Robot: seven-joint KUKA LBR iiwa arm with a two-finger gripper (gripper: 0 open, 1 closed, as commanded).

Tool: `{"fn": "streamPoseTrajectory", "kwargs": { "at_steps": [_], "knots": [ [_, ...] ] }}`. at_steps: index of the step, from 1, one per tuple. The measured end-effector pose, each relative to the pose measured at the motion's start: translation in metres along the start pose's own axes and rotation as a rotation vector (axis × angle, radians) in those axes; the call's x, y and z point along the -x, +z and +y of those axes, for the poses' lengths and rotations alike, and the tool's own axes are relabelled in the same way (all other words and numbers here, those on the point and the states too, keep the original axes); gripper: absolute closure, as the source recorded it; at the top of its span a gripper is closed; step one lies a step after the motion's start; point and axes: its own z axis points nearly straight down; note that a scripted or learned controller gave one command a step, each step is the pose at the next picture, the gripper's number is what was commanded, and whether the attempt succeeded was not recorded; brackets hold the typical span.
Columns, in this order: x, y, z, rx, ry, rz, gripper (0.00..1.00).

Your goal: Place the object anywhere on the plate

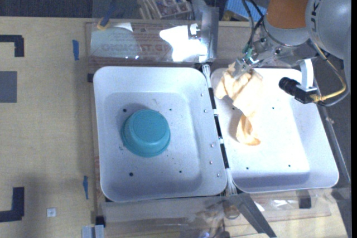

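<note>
Two white bins sat side by side on the counter (39, 136), their inner rims touching along a central seam. The left bin (111, 86) held a teal plate (146, 132), lying left of centre on the bin floor, apart from every wall, with bare floor all round it. In the right bin (301, 142), a pale yellow cloth (241, 106) trailed from the upper left corner, near the seam, down toward the middle; the right and lower parts of that bin's floor were bare. The arm (312, 3) reached in from the right. The gripper (247, 64) stood over the cloth's upper end, and the cloth appeared gathered up against it. Jaws: spread could not be told; a grasp on the cloth could not be confirmed.
</note>
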Motion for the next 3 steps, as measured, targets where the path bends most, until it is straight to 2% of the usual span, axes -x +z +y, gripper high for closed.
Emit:
{"fn": "streamPoseTrajectory", "kwargs": {
  "at_steps": [1, 2, 3],
  "knots": [
    [0.0, -0.023, 0.001, 0.003, -0.002, -0.001, 1.0],
    [-0.048, -0.018, -0.001, 0.0, -0.401, 0.003, 1.0],
    [-0.092, -0.03, -0.013, 0.002, -0.8, 0.003, 1.0]
  ]
}}
